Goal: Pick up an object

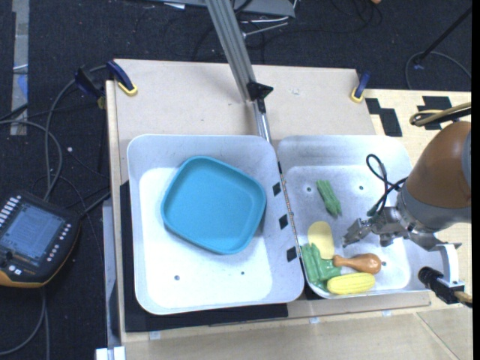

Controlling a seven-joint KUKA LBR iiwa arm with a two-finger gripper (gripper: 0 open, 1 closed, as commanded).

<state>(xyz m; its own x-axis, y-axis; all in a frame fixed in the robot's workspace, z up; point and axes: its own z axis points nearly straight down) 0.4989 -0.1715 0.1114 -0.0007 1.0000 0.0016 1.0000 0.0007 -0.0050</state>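
Dark carpeted floor surrounds a pale wooden bench (pixel 225 100), cables strewn across it. Far left on the floor: a handheld control pendant (pixel 34 238) with a lit screen. Blue-and-yellow clamps (pixel 120 77) grip the bench's back corners. A grey metal pole (pixel 236 43) slants down from the top to the seam between the two bins.

Left bin (pixel 150 291), white, shallow: holds one blue square plate (pixel 214 205), lying flat, tilted diagonally in the bin's upper half.

Right bin (pixel 300 156): a small green pod-like item (pixel 328 198) lies alone near the middle. Toward the front edge, a cluster: pale yellow piece (pixel 321 238), a green piece (pixel 315 265) just below it, a brown drumstick-shaped item (pixel 358 262) to the right, and a yellow corn cob (pixel 351 283) at the front, all touching or nearly so.

Arm enters from the right, orange band visible. Gripper (pixel 358 232) sits low over the right bin, just above the drumstick. Nothing seen between its fingers; whether they are spread or closed, cannot tell.
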